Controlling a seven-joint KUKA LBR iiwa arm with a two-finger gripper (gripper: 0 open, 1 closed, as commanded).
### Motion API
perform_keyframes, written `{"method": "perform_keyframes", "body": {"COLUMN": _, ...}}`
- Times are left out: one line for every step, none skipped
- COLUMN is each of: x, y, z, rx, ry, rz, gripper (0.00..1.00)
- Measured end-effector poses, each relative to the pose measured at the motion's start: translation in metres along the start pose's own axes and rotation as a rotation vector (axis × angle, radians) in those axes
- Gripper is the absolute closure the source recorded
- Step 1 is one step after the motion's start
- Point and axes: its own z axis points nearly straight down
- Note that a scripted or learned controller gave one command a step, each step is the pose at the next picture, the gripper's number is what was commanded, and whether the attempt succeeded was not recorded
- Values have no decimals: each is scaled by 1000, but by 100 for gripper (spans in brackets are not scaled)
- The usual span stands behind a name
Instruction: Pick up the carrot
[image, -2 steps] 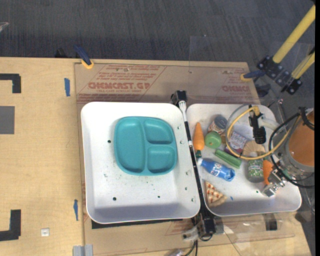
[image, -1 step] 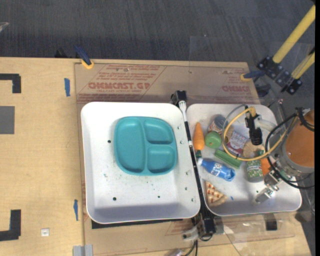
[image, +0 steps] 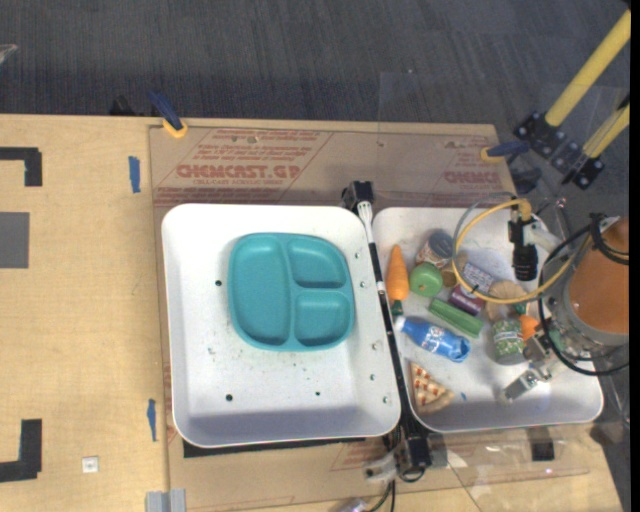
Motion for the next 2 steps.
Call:
{"method": "perform_keyframes", "body": {"x": -2, "y": -5, "z": -12, "rx": 10, "ry": -2, "rz": 0, "gripper": 100}}
{"method": "perform_keyframes", "body": {"x": -5, "y": -8, "z": -21, "rx": 15, "ry": -6, "rz": 0, "gripper": 100}}
